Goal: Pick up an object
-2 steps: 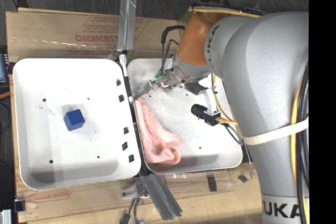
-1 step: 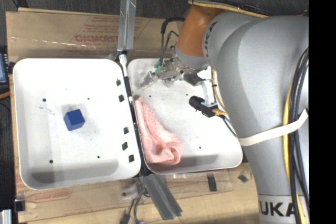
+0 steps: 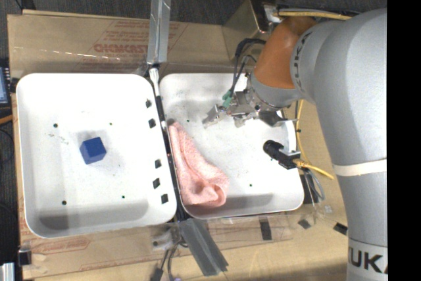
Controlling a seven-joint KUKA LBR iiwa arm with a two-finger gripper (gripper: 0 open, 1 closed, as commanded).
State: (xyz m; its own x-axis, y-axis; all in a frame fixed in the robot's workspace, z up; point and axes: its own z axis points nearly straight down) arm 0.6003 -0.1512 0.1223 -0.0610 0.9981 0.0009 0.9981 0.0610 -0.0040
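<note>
Nearest to me lies the pink cloth [image 3: 194, 171], bunched along the left wall of the right bin [image 3: 283, 197], its long axis running from the upper left, close by the divider [image 3: 158, 135], down toward the near edge, where it folds into a thicker lump. It sits below and to the left of my gripper [image 3: 220, 115], near but apart from it; bare white floor shows between us. My gripper hangs over the upper middle of the same bin, pointing left, and nothing is between its tips. Whether the jaws stand open or closed I cannot tell from this slant. The blue cube [image 3: 93, 149] rests in the left bin [image 3: 39, 220], well apart, across the divider, so the cloth is the handier choice, I judge. To take it I would need to shift down-left and turn so the jaws close across the cloth's width, not along its length. Being soft, it may slip or drag.
</note>
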